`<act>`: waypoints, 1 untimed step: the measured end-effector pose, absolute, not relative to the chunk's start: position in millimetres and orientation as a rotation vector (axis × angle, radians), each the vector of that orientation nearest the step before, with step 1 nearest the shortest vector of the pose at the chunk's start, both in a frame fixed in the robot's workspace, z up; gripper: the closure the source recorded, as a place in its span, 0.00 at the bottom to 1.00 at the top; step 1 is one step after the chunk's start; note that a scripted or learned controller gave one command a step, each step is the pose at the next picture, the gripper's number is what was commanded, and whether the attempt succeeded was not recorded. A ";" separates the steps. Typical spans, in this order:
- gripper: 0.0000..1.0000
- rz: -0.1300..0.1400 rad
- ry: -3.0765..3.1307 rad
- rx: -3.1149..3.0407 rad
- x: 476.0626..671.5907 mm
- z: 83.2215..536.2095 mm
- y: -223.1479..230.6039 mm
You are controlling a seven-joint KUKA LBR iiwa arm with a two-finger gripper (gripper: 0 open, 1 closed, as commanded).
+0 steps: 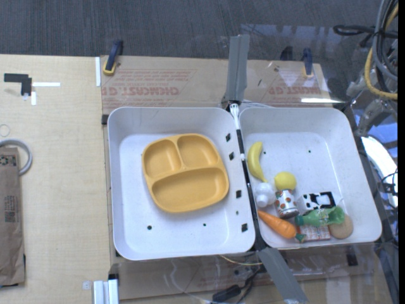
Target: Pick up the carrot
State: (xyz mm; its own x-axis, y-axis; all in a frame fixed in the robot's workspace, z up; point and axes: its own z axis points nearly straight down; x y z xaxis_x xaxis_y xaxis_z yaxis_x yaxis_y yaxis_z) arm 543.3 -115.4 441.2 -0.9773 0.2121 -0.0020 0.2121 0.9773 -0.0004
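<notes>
"CHEMCEST", upside down, on the cardboard sheet [152,84]

A yellow divided plate [185,173] sits in the left bin [126,189]; a banana [254,161] lies in the right bin [329,138].

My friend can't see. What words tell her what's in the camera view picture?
A carrot lies near the front of the right white bin, beside a banana, a lemon, a small spotted can and other toy foods. The left white bin holds a yellow divided plate. Both bins sit on a bench.
</notes>
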 end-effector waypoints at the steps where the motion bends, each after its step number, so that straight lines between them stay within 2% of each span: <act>1: 0.00 0.000 3.133 -0.211 514.1 441.7 -67.4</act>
State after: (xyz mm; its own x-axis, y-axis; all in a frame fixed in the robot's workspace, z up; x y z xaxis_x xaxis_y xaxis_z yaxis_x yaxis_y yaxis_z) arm 514.1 -67.4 441.7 -0.9910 -0.1340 -0.0018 -0.1340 0.9910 -0.0002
